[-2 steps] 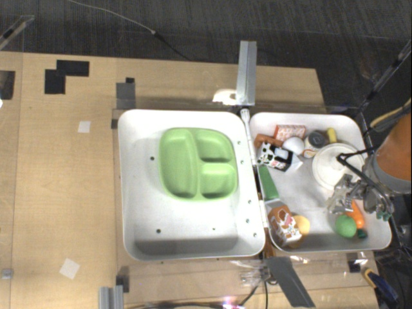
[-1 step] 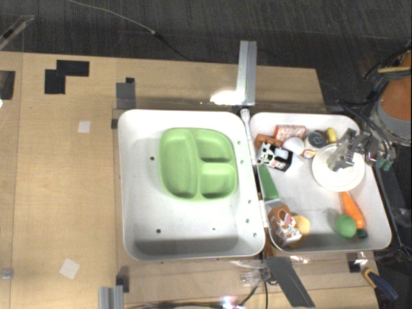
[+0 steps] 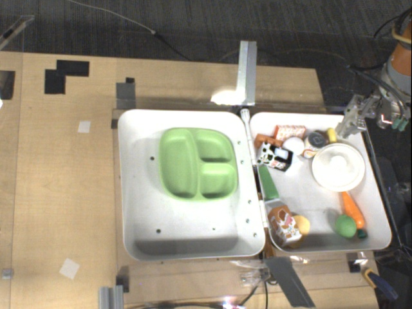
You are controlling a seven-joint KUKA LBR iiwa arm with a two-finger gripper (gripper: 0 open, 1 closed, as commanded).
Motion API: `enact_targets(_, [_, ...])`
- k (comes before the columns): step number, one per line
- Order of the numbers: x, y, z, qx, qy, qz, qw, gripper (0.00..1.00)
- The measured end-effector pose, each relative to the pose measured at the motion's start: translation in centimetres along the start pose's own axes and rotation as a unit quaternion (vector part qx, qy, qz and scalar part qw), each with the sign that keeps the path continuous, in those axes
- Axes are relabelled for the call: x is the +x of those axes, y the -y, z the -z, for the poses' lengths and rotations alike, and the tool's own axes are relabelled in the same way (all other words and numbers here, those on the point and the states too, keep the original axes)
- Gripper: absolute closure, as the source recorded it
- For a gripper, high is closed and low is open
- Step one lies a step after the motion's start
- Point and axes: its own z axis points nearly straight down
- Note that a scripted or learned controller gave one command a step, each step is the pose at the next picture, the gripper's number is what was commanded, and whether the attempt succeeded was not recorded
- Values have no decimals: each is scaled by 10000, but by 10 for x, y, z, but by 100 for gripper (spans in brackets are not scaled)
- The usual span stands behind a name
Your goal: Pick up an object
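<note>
Gripper (image 3: 353,122) over right bin (image 3: 380,201) far corner

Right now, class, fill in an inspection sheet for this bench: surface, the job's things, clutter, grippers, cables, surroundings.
Surface: pale wooden bench bearing two shallow white bins side by side.
Job's things: right white bin holds a round white bowl, an orange carrot, a green ball-like fruit, a green tube and small packets.
Clutter: left white bin holds a green sectioned plastic tray.
Grippers: grey arm's gripper above the right bin's far corner; jaws unclear.
Cables: thin cable across the dark floor.
Surroundings: dark carpet.
</note>
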Motion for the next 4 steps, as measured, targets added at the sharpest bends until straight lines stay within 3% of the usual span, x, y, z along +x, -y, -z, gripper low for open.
enact_targets(1, [-26,-3,11,-1,1,471,9989,100])
enact_targets(2, [42,11,-44,-11,-42,1670,9859,100])
enact_targets(3, [14,-47,-18,-15,-10,1236,9923,100])
enact_targets(4, [-31,-2,4,0,1,1687,9857,100])
